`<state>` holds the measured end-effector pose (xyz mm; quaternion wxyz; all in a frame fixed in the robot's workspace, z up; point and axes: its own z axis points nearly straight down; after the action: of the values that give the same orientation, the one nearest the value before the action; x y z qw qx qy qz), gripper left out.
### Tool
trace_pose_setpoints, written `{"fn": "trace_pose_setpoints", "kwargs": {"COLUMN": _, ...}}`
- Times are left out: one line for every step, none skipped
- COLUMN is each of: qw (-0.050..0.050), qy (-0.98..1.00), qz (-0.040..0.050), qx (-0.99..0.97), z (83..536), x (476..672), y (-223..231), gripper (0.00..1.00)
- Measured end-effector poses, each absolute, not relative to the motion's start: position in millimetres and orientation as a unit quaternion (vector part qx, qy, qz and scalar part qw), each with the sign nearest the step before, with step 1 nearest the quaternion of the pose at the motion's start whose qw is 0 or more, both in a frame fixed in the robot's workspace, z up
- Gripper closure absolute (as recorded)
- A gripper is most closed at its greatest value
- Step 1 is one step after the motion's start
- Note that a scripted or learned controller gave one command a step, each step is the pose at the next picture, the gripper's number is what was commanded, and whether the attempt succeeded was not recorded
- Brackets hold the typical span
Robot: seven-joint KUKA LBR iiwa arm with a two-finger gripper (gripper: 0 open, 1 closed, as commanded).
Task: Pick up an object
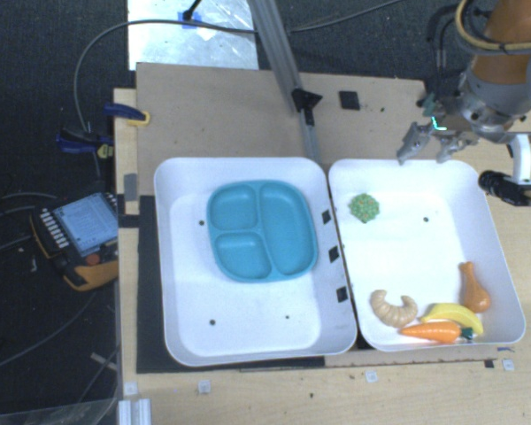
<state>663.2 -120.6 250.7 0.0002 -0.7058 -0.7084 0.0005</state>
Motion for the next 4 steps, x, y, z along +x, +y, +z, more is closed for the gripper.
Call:
{"fn": "trace_pose_setpoints", "kwargs": {"qw": -0.001, "qy": -0.709, "qz": -0.0004, "qx": -0.706, "z": 252.1, "x": 663.8, "y": -120.5, "gripper": 0.0}}
{"fn": "trace_pose_setpoints", "kwargs": {"qw": 0.0, "qy": -0.707, "qz": 0.0008, "qx": -0.707, "z": 205.5, "x": 658.1, "y": -127.5, "gripper": 0.0}}
{"fn": "trace_pose_setpoints", "kwargs": {"qw": 0.0, "qy": -0.707, "qz": 0.0008, "qx": -0.707, "z": 163.5, "x": 660.1, "y": -130.1, "gripper": 0.0}}
{"fn": "trace_pose_setpoints", "kwargs": {"qw": 0.0, "qy": -0.708, "qz": 0.0004, "qx": -0.706, "z": 122.3, "x": 662.8, "y": -128.9, "gripper": 0.0}}
